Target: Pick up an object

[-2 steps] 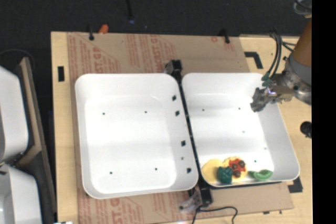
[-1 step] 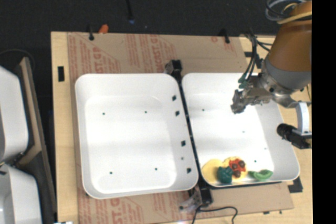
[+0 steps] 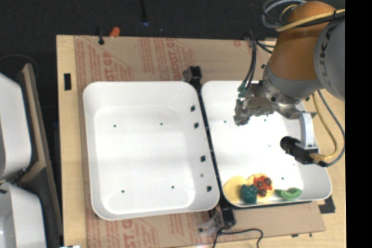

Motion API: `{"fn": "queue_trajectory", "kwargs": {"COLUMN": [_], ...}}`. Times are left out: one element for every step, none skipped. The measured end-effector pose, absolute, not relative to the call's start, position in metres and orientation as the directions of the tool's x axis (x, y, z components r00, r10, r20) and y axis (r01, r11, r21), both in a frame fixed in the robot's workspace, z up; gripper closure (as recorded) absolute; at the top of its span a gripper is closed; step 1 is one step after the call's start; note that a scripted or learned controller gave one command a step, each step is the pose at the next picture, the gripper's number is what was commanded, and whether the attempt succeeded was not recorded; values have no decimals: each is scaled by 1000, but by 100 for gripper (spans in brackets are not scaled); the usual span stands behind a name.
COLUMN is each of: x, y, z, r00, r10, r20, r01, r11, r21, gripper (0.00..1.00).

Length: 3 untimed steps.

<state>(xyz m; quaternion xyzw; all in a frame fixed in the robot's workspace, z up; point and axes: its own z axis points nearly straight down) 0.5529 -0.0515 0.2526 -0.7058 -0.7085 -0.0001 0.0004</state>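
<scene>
I'm hanging my hand (image 3: 244, 113) over the right bin (image 3: 232, 142), well apart from the toys (image 3: 261, 187) bunched in its near corner, so nothing's grabbed yet & I can't tell if it's spread.

Grey arm (image 3: 328, 67) with a broad orange band (image 3: 299, 46) above the wrist; looped grey and yellow cables (image 3: 279, 11); a black fitting (image 3: 293, 148) below.
</scene>
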Motion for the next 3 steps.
{"fn": "queue_trajectory", "kwargs": {"x": [558, 558, 573], "y": [-9, 39, 86], "z": [253, 249, 255], "r00": [-3, -3, -3], "r10": [1000, 1000, 1000], "r20": [1, 1, 1], "r01": [1000, 1000, 1000], "r11": [3, 3, 3], "r21": [0, 0, 1], "gripper": [100, 100, 100]}}
